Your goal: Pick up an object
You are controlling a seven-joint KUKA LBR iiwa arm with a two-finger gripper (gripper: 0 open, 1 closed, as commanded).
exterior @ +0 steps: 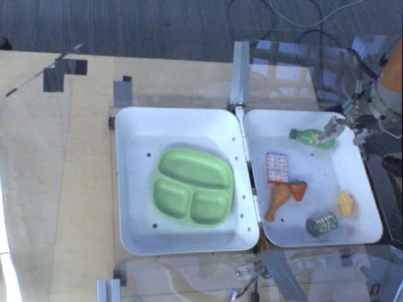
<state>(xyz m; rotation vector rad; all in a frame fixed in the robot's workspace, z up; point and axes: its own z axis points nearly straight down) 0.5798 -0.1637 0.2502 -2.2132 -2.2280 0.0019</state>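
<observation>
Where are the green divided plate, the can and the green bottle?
green divided plate [192, 186]: camera view, on the ridge between its compartments.
can [322, 224]: camera view, on its labelled side.
green bottle [307, 136]: camera view, on its body.

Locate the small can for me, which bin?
In the camera view the can lies on its side in the right bin, near its front edge, between the drumstick and the yellow piece.

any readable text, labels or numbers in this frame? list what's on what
None legible.
Small box: red-and-white print, too blurred to read.
Can: green label, too small to read.
Green bottle: no label discernible.
Red sticker at the bottom right corner: too small to read.
</observation>
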